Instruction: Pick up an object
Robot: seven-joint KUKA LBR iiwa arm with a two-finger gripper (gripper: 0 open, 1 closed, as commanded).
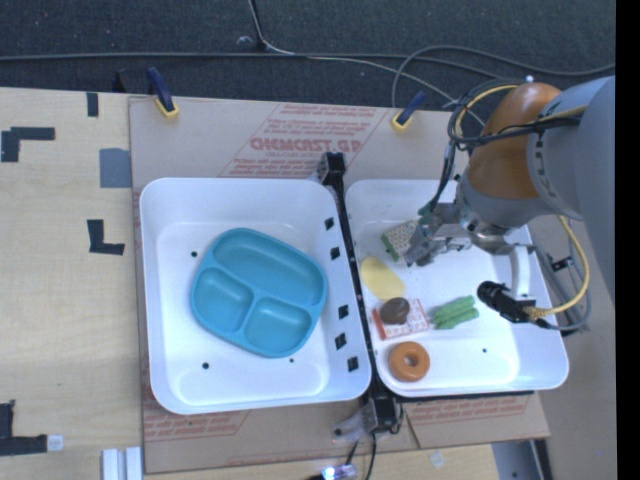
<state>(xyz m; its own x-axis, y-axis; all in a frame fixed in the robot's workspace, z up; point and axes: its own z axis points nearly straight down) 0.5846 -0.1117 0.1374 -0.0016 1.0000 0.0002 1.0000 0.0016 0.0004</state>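
Observation:
My gripper hangs low over the upper middle of the right bin, reaching in from the right. Its tip is right beside a small speckled green-and-white piece; I cannot tell whether they touch. Just below lies a pale yellow object. Further toward the front sit a dark brown round piece on a red-and-white card, a green pod-like object and an orange ring.
The left bin holds a blue divided plate. A black divider runs between the two bins. Yellow-tipped clamps pin the board at the back. Cables loop behind the arm.

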